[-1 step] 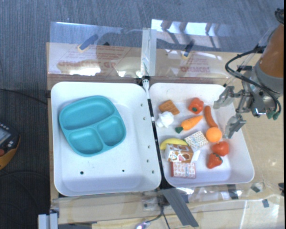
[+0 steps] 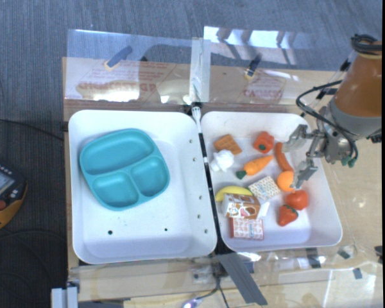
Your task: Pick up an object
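Orange plastic, the little ball (image 2: 285, 181) looks light, hard and slippery; best pinched across its middle. The gripper (image 2: 303, 154) hangs just above it, jaws spread and holding nothing.

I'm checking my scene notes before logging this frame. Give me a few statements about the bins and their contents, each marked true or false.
1. The blue divided plate lies in the left bin. True.
2. The banana lies on the blue divided plate. False: it is in the right bin.
3. The end effector is over the right bin. True.
4. The carrot lies outside both bins. False: it is in the right bin.
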{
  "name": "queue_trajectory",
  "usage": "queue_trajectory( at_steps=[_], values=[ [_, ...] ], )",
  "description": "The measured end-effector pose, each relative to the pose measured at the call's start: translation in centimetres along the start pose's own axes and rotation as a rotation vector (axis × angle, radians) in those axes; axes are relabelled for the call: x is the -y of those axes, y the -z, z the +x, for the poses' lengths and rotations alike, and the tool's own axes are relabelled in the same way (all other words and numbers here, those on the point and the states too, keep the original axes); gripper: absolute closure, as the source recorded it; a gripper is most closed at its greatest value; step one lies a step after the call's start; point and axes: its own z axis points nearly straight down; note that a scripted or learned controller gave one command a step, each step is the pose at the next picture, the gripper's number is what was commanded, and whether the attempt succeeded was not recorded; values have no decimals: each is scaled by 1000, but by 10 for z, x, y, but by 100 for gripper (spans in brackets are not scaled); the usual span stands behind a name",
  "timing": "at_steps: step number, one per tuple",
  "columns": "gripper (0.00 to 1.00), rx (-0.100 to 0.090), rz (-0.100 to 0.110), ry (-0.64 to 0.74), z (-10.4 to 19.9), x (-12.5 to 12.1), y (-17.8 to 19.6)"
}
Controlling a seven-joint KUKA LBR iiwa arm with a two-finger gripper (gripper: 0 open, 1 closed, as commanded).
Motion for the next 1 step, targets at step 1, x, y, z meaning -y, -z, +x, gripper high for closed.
queue_trajectory(
  at_steps=[1],
  values=[
    [0,10,1,-165,-4,5,-95]
  ],
)
